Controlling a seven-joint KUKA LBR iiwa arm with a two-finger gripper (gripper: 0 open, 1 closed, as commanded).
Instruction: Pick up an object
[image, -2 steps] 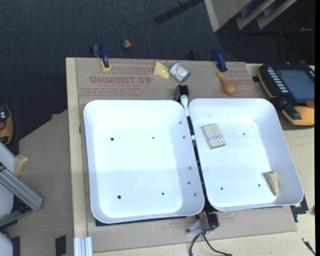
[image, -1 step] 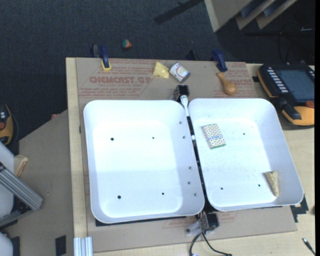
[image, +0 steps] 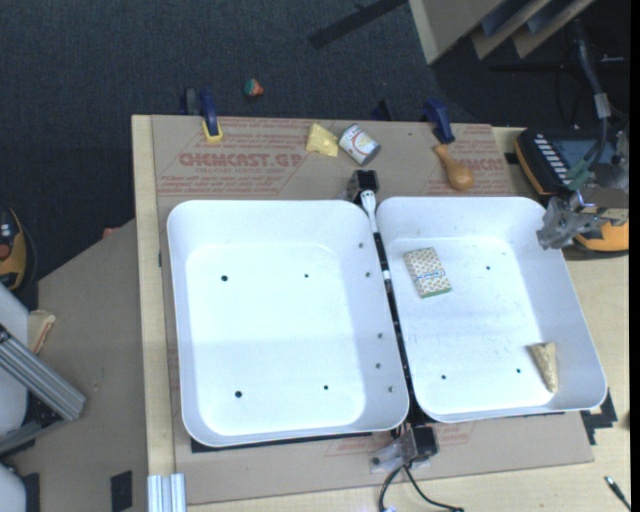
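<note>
The right bin (image: 560, 290) holds two objects. A small box with a green-dotted pattern (image: 427, 272) lies flat in its upper left part. Near the lower right corner rests a tan wedge-shaped piece (image: 545, 365). My gripper (image: 558, 226) is a grey metal shape over the right bin's upper right rim, well to the right of the box and above the wedge. Nothing is seen held in it. The left bin (image: 190, 300) has only bare white floor showing.
On the board behind the bins lie a yellow wedge (image: 322, 141), a small white block (image: 359, 144) and an orange-brown piece (image: 455, 170). Blue clamps (image: 210, 115) (image: 437, 120) grip the board's far edge. Black and yellow equipment (image: 560, 165) sits at the right.
</note>
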